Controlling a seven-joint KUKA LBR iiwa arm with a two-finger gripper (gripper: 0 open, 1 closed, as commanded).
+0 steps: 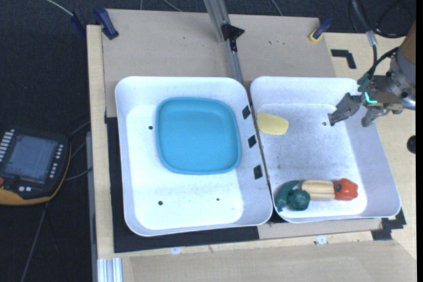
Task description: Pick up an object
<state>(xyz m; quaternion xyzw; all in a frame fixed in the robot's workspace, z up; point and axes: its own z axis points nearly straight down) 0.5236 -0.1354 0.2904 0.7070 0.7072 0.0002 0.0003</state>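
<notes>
**Gripper poised over the right bin, nothing in its grasp**

The gripper hangs above the far right part of the right bin, its two fingers spread apart with nothing between them. One dark finger points toward the bin's middle, the other sits closer to the right wall.

Three candidates lie in that same bin. A small yellow piece rests by the bin's left wall, at about the gripper's depth but well to its left. Along the near wall sits a row: a dark green object at the left, a tan stick-shaped object in the middle, and a red object at the right, each touching or just beside its neighbour. The tan object's long axis runs left to right, parallel to the near wall.

The red object lies most directly nearward of the gripper, so that row looks like the shorter reach. Crowding there may make a clean grasp harder; the yellow piece stands alone.

The left bin holds a blue plate, well apart from the gripper.
</notes>
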